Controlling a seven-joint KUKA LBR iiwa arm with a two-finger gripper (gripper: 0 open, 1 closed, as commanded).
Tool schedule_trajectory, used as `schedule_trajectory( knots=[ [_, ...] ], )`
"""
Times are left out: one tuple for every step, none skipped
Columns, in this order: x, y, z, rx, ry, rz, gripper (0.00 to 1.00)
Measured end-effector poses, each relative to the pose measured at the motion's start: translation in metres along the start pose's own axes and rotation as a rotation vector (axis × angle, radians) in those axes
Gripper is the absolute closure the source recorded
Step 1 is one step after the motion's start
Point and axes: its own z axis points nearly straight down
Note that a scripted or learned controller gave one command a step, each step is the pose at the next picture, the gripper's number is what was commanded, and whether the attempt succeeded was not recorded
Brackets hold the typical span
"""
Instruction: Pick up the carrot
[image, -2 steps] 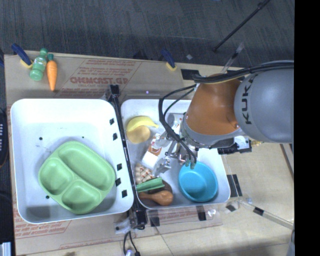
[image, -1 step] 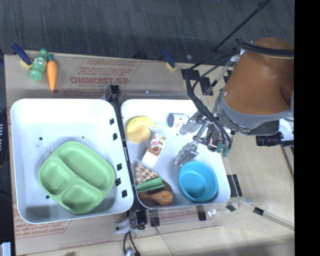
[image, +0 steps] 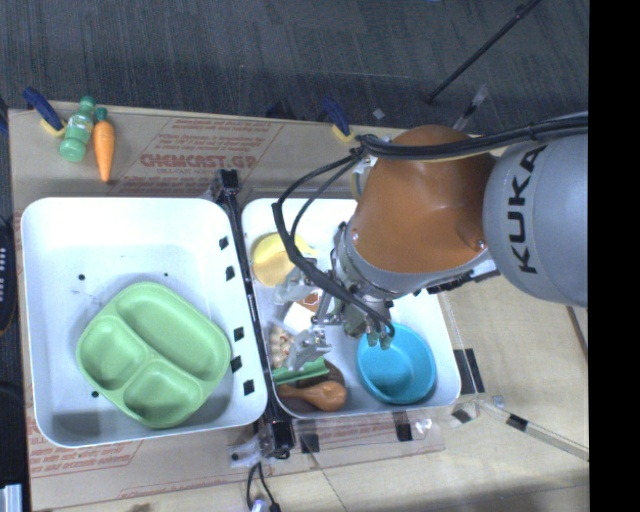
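Carrot far from the gripper, outside both bins

The carrot (image: 103, 148) lay on the cardboard beyond the left bin (image: 40, 300), long axis pointing toward it, well apart to the upper left of the gripper (image: 325, 335) over the right bin (image: 445, 330); its grip state I cannot tell. Readable writing: "KUKA" on the arm (image: 530, 215).

Dark grey carpeted floor (image: 250, 50) is occupying the upper part of the camera view, its weave showing faint ribbing. A thin dark rod (image: 490, 45) is crossing it diagonally at upper right. The bench top (image: 530, 350) is presenting a pale wooden surface, with a cardboard sheet (image: 200, 150) printed in red lettering lying over it. Lighting is falling evenly, casting only soft shadows.
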Motion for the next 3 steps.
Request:
schedule_trajectory(
  knots=[
    [-0.048, -0.025, 0.069, 0.001, 0.006, 0.064, 0.0],
    [-0.073, -0.083, 0.159, -0.004, -0.017, 0.066, 0.0],
    [-0.115, -0.14, 0.107, 0.002, -0.008, 0.032, 0.0]
  ],
)
